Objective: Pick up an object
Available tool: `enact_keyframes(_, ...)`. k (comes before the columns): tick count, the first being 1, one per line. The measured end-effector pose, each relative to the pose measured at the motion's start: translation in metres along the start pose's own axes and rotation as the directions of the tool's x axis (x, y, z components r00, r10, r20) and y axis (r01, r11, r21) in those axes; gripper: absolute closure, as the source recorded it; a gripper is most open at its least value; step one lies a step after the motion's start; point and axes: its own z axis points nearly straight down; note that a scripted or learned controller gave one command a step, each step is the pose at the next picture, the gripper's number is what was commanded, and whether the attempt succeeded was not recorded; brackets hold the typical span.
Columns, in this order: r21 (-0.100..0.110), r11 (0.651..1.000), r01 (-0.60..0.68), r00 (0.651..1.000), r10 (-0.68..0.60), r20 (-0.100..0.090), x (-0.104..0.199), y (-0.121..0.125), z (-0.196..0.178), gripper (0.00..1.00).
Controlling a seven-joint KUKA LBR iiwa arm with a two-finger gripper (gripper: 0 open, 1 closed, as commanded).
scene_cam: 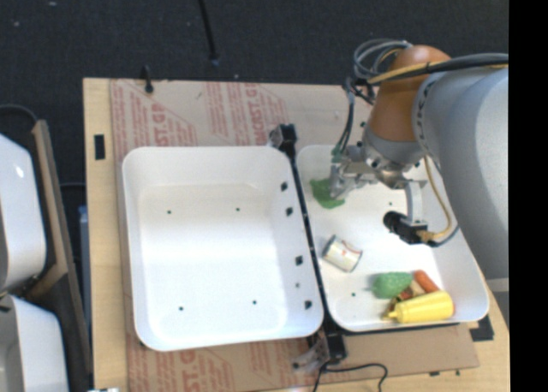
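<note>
Right bin point(454, 249) — gripper point(336, 185) low near left wall, over green object point(325, 193); finger state unclear.

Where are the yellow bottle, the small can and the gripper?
yellow bottle point(425, 306): camera view, middle of its body.
small can point(342, 254): camera view, its side wall.
gripper point(337, 187): camera view, at its fingertips over a green object point(326, 193).

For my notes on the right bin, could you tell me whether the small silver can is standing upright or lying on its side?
Lying on its side. The silver can in the right bin shows its long side wall, with one round end facing the left bin.
</note>
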Motion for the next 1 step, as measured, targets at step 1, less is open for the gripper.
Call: enact_keyframes(1,0.001,0.997,0.076,0.997,-0.076,0.000,-0.0075,-0.0043,0.0108,1.00)
